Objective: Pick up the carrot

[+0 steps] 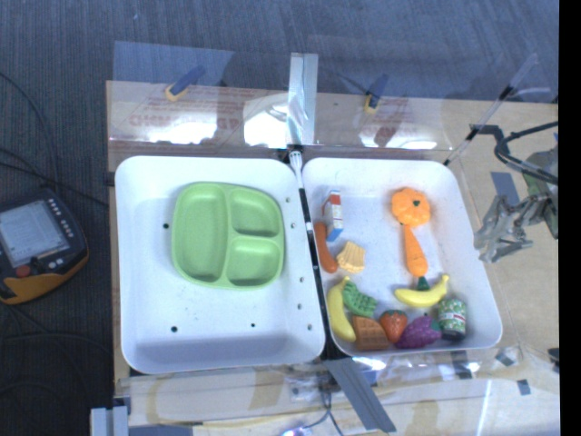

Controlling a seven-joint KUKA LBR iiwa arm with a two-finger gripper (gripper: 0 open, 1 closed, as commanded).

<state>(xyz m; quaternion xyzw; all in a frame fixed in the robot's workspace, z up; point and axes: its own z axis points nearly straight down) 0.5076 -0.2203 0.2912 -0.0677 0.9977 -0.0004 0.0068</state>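
Two white bins side by side on the counter (127,121). Left bin (145,271): one green divided plate (227,234), three compartments, nothing in them.

Right bin (463,234) holds the toy food:
- one carrot (415,251), lying roughly lengthwise mid-right in the bin, tip toward the near edge, just below the one orange pumpkin (410,206) (touching or nearly so, can't tell)
- two bananas: one (423,292) right at the carrot's lower end, one (338,309) along the bin's left wall near the front
- one sausage (325,246) along the left wall
- one small carton (334,213)
- one yellow wedge (351,257), looks like cheese
- one green vegetable (360,299)
- one strawberry (393,323)
- one bunch of purple grapes (419,331)
- one small can (451,317)
- one brownish piece (369,334), front left corner, unclear what

Gripper (505,234) sits outside the right bin, over the counter at its right rim, well apart from the carrot. Fingers hold nothing; open or clenched, I cannot tell from this angle.

One handheld pendant (38,242) on the floor at the left.
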